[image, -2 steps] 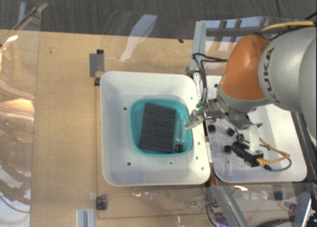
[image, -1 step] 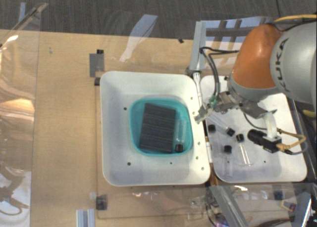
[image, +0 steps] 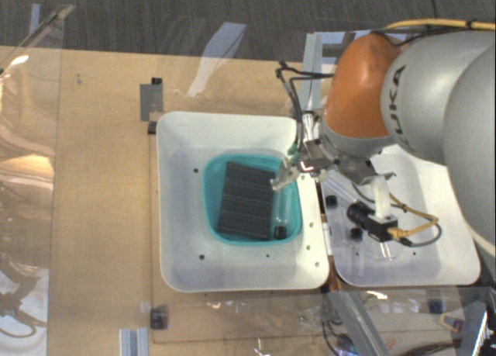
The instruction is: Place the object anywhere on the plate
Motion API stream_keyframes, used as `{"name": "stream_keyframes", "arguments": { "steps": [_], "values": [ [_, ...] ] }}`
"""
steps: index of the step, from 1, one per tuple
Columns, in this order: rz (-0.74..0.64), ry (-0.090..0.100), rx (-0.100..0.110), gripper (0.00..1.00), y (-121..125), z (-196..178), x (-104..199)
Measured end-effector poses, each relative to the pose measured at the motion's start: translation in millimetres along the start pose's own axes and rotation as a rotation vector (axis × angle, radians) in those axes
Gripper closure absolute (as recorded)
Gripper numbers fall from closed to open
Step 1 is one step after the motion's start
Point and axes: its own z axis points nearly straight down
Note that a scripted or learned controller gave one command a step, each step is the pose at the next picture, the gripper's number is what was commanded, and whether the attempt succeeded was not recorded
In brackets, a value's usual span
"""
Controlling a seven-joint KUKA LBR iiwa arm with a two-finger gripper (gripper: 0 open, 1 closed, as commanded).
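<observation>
My gripper [image: 285,176] sits low over the right edge of the teal plate [image: 213,191] in the left white bin [image: 178,254]. Can't tell its state or whether it pinches anything, too small and partly hidden by my wrist. The object, a dark ribbed rectangular block [image: 244,201], lies flat on the plate, gripper tip at its upper right corner. Right bin [image: 442,261] sits beside, under my arm.

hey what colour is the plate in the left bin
Teal, a square plastic plate, seen in the camera view.
</observation>
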Motion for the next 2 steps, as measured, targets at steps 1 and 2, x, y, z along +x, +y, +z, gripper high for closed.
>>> {"name": "stream_keyframes", "arguments": {
  "steps": [1, 2],
  "values": [
    [-0.025, -0.002, -0.001, 0.0, -5, -16, -57],
    [-0.033, 0.001, 0.003, 0.0, -67, 10, 9]
  ]
}}
